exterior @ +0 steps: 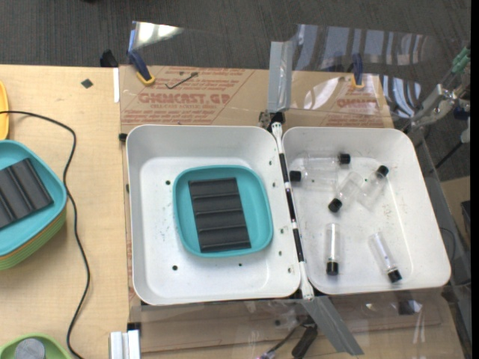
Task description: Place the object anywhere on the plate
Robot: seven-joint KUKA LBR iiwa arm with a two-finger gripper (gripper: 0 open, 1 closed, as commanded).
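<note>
Two white bins on the bench [82,290], side by side and touching along their inner rims. What's in the left bin [142,223]?

One teal plate [258,215], sitting about in the middle of it, with a black ribbed insert [218,214] lying in its hollow.

And the things to be moved?

All in the right bin [426,200]. They are small clear vials with black caps, and I count six caps. Four lie jumbled together near the bin's far edge. The near pair lies apart from them: one vial [330,241] toward the middle of the near edge, another vial [380,249] closer to the near right corner, both with their caps pointing toward us.

Is any of them on the plate?

None.

How does the claw stand, apart or together?

I cannot tell from here.

Anything else on the bench?

At its left edge is a stack of teal plates [52,200] with the same sort of black insert on top. A black cable [75,144] snakes along beside it. A printed cardboard sheet [187,96] lies flat behind the bins.
</note>
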